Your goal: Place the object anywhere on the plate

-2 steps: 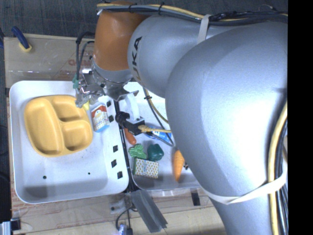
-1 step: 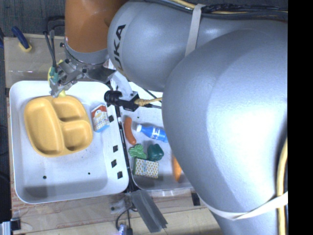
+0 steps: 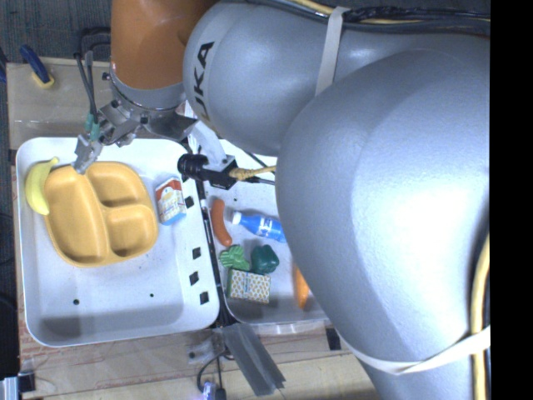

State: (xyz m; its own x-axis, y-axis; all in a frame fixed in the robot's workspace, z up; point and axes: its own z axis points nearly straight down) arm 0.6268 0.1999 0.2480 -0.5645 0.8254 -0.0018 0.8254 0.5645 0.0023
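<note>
Gripper (image 3: pixel 86 147) poised at far rim of yellow compartment plate (image 3: pixel 100 211) in left bin (image 3: pixel 108 315), finger state not discernible, banana (image 3: pixel 37 187) seen touching plate's left edge, small can (image 3: pixel 170 200) beside plate.

Fixed overhead camera, slanted down on bins (image 3: pixel 50 323).
</note>
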